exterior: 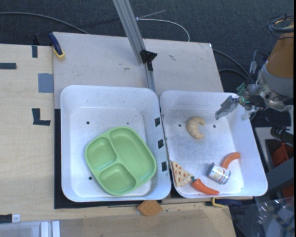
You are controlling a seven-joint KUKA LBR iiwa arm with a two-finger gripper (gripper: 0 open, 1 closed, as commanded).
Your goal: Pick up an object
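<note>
Bench (108, 58) carries two shallow white bins side by side. Left bin (71, 132) holds one thing — a light green plate (120, 160) with three compartments, sitting toward the bin's near right part, nothing on it.

Right bin (246, 147) holds the small stuff. A pale croissant-shaped piece (196, 127) lies near the bin's middle, curved, tan-cream, well apart from the rest. Along the near edge: a waffle-patterned wedge (180, 173) in the near left corner, an orange carrot (203, 186) with a green tip just beside it, a small silver can (218, 174) lying on its side, and a curved orange piece (230, 159) just past the can, near or touching it — can't tell which.

Arm (278, 68) comes in from the right, grey with the orange band up top. Gripper (232, 105) hangs over the right bin's far right corner, one grey finger (225, 107) angled down-left toward the bin floor. Can't tell whether the fingers are spread or closed — second finger is not clear from this angle. Nothing visible between them; nothing touched. Croissant piece is the nearest item, still clear of the gripper.

Off the bins: a round tan waffle-like piece (149, 208) lies on the bench at the near edge, between the two bins. A grey metal bar (130, 26) slants across the far side.
</note>
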